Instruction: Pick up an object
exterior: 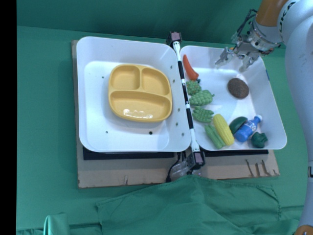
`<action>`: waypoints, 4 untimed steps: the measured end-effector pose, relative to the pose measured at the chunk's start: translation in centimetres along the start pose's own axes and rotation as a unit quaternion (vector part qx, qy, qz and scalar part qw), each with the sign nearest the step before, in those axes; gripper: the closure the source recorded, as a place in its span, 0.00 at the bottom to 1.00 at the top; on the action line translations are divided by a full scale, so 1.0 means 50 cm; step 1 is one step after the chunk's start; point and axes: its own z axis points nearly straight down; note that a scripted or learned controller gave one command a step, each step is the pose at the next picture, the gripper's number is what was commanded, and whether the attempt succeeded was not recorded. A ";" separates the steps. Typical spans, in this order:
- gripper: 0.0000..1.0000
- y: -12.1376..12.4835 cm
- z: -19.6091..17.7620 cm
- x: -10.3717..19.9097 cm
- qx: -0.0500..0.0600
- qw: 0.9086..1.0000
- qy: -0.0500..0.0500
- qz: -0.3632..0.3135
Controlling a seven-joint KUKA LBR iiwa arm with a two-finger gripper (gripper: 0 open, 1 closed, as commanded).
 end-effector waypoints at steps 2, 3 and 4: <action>0.00 -0.004 0.027 0.029 -0.002 1.000 -0.009 0.003; 1.00 -0.001 0.002 0.048 0.000 1.000 0.001 0.001; 1.00 -0.120 0.024 -0.008 -0.012 1.000 -0.005 0.003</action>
